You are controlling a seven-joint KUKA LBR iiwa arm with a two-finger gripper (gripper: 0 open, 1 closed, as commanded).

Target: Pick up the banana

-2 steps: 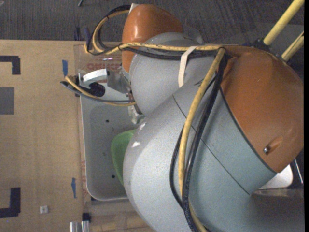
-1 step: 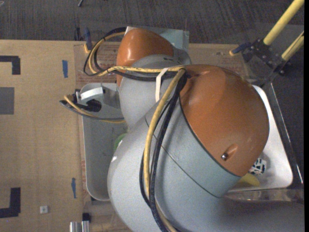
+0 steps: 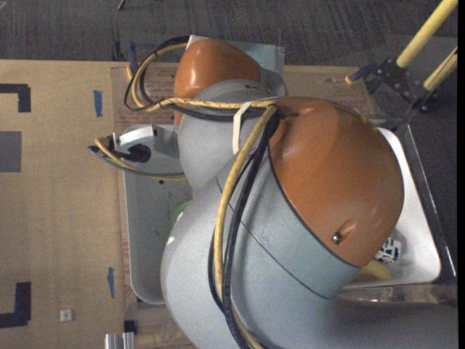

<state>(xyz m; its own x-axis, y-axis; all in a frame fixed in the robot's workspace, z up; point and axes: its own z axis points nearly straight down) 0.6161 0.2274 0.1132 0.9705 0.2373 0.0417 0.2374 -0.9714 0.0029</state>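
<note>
Looking down at a slant on the bench (image 3: 58, 217), the view is dominated by the grey arm (image 3: 218, 267), which crosses the frame from lower right toward centre left. Its large orange dome (image 3: 338, 180) sits right of centre, and a second orange dome (image 3: 214, 64) sits at upper centre. Yellow and black cables (image 3: 231, 195) run along the arm and loop out at upper left. The arm's wrist end (image 3: 134, 145) lies at centre left, above the left bin (image 3: 142, 260). The state of the gripper cannot be told from this view. A small yellow patch, apparently the banana (image 3: 374, 271), lies in the lower part of the right bin (image 3: 429, 231), at the edge of the orange dome and just beside a black-and-white object (image 3: 390, 249). A green patch (image 3: 179, 213) shows in the left bin against the arm. Blue tape marks (image 3: 98, 104) sit on the bench at left.
</note>
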